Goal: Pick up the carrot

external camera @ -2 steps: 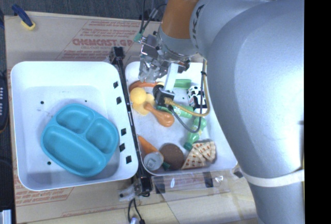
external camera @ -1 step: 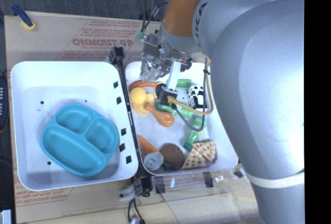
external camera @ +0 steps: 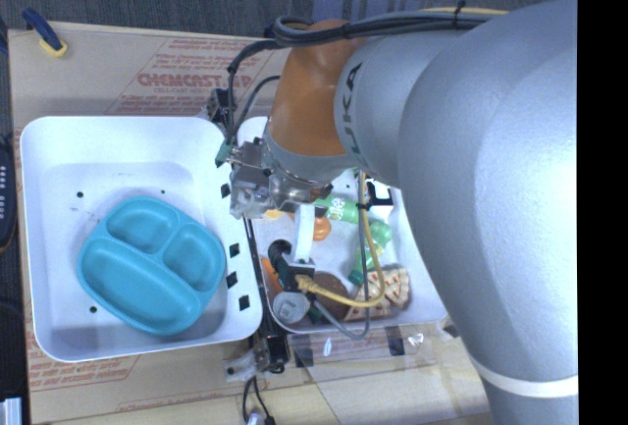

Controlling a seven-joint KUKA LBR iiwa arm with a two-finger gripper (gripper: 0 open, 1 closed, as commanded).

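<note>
Grey and smooth, the arm fills the right side, its orange band above the wrist. Its hand reaches down into the right bin; how wide it stands I cannot tell. Orange bits of the carrot peek out just beside the white finger. A glossy blue divided plate lies in the left bin.

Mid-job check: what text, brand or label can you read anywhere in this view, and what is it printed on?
"CHEMCAST" in red, on the brown protective sheet under the bins.
"KUKA", partly visible, running down the grey arm beside its orange band.
Smaller red print repeated across the sheet: too blurred to read.
</note>
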